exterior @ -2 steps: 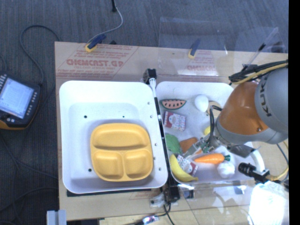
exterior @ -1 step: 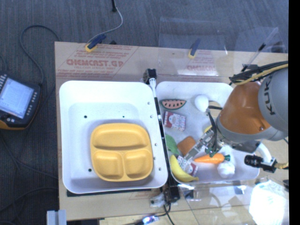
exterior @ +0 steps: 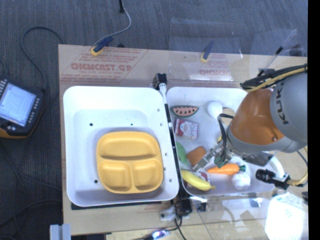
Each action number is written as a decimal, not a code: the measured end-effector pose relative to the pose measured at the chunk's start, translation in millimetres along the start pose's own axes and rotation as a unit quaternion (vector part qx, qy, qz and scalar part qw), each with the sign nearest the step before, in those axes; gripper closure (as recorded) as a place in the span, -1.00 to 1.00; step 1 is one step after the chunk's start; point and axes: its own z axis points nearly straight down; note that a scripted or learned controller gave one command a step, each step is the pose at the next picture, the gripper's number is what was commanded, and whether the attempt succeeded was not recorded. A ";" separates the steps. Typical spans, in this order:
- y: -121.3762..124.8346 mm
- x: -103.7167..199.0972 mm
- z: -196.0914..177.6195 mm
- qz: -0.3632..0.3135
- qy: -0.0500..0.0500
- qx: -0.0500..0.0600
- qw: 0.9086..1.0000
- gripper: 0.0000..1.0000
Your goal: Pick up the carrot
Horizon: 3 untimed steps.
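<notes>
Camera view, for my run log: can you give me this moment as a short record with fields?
carrot: lying in the right bin, near its front edge
claw: low in the right bin, just above the carrot's left end
beside carrot: banana to its left, white ball to its right
left bin: yellow divided plate

You have even, diffuse overhead light; the scene reads bright with no harsh shadows. The left bin [exterior: 80, 134] shows only a soft grey shade along its inner walls. Glare washes out the clear sheet [exterior: 235, 39] at the upper right (its edges gleam white). Focus is slightly soft throughout; the grain is noticeable on the dark carpet [exterior: 50, 9].
</notes>
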 end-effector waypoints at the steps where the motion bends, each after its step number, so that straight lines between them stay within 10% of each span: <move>1: -8.3 2.8 -10.8 0.058 0.014 0.010 0.998 1.00; 2: -8.3 3.1 -10.5 0.058 0.014 0.010 0.998 -1.00; 3: -2.0 4.6 4.2 0.304 0.009 0.007 0.953 -1.00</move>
